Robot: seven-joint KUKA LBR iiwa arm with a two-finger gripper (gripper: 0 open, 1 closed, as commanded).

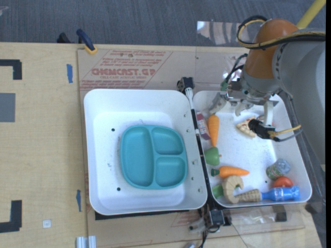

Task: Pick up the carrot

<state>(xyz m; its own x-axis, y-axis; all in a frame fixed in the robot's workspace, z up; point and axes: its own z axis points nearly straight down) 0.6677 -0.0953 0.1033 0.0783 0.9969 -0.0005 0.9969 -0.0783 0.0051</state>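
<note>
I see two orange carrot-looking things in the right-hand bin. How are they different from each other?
The upper carrot lies lengthwise along the bin's left wall, pointing up and down the picture; the lower carrot lies crosswise, its tip toward the right. The upper carrot looks fatter and paler orange; the lower carrot looks slimmer and deeper orange. The upper carrot sits nearer the gripper; the lower carrot rests just above a tan bread-like piece. Both are orange, tapered and lying flat in the right bin.

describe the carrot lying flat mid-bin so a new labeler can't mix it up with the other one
Start at the right-hand white bin, the one under the arm. Look along its left side, about two thirds of the way down: the carrot lies roughly sideways, thick end left, tip pointing right, just below a green pepper-like toy. The other carrot sits higher up, nearly upright along the left wall.
</note>
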